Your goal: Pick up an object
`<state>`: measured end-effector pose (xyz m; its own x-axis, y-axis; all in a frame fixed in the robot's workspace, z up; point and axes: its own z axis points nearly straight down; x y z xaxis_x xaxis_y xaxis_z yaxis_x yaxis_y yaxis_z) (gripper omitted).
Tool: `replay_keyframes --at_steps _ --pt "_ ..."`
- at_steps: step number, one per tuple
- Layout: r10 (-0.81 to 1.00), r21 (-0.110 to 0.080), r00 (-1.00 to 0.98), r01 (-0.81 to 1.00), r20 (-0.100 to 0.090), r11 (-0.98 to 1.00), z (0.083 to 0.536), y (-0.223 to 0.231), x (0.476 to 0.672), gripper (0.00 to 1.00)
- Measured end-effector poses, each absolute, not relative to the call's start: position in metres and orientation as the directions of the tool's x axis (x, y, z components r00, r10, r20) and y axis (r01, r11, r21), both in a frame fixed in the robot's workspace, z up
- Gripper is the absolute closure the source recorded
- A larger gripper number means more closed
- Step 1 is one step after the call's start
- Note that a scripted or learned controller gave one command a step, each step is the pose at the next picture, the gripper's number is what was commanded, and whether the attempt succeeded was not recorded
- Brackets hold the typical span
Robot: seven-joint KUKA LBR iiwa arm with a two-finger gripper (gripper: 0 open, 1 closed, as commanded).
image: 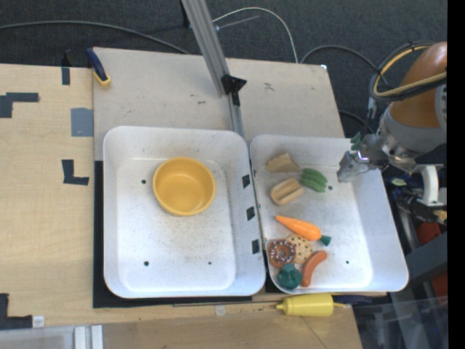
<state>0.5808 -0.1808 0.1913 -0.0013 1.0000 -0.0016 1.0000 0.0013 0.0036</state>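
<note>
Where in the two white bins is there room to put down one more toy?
Left bin: open floor all around the yellow bowl, widest along its near edge. Right bin: open on the right, between the carrot and the gripper. Its left side is crowded with toy food.

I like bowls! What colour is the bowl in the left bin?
The bowl is yellow, seen in the camera view.
</note>
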Motion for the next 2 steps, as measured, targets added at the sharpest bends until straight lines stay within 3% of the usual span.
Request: replay_keyframes --at_steps 1,2 --pt "1.0 0.006 -0.002 1.0 -0.002 0.002 0.253 -0.181 0.589 1.0" --pt "1.0 0.0 -0.006 1.0 0.001 0.006 0.255 -0.125 0.587 1.0"
